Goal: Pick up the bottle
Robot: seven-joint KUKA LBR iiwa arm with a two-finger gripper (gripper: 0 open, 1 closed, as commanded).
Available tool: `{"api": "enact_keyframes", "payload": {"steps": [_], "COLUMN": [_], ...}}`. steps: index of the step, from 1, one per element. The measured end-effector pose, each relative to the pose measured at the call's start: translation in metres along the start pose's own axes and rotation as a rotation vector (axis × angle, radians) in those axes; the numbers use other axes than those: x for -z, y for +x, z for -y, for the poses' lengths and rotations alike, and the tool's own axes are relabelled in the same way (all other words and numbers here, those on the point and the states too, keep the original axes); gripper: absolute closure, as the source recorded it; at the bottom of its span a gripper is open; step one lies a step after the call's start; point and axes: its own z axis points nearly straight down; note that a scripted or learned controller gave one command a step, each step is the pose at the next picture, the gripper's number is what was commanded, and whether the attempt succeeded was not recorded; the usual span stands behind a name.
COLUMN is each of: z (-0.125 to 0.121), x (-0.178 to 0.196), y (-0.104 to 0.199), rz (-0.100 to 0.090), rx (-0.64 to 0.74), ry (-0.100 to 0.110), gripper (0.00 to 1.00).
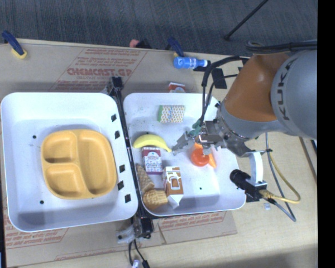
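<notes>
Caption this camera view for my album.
Robot arm hovering over an orange bottle in the right bin.

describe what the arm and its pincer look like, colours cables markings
The arm is bulky and rounded, grey, with a broad orange band above the wrist and dark KUKA lettering on the grey shell. Black cables loop over its top; a yellow cable trails beside it. The pincer is a small dark metal assembly.

Grey KUKA arm [293,94] — broad orange band, black lettering, black and yellow cables looping alongside
</notes>
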Motion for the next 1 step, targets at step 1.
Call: {"api": "enact_keyframes", "payload": {"steps": [1], "z": [-0.1003], "x": [0.1031], "y": [0.0567], "rz": [0.002], "rx": [0.107], "ry": [-0.005], "gripper": [0.0]}}
